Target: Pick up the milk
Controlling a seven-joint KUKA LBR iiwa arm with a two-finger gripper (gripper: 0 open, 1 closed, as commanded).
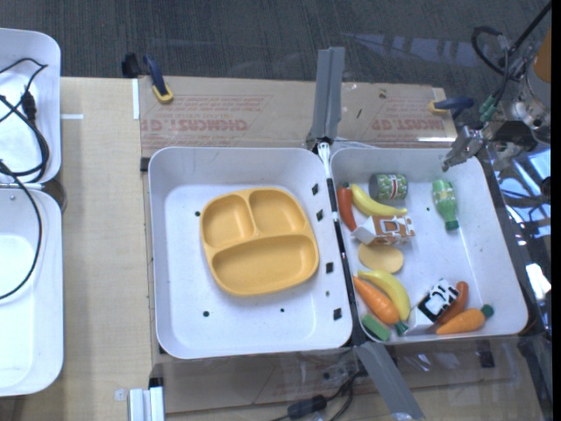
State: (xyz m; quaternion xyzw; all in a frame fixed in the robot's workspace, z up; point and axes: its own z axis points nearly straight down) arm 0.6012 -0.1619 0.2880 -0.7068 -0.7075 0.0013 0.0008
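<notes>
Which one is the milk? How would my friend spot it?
Look in the right-hand shallow white bin, near its front edge. The small black-and-white cow-patterned milk carton lies there, beside an orange toy carrot. It is the only black-and-white thing among the colourful toy foods.

The gripper (pixel 459 153) is positioned at the far right of the scene, carried on a dark wrist assembly that enters from the right edge. Its slender fingers point down and to the left. Cables loop above the wrist. Nothing is visible between the fingers.
</notes>
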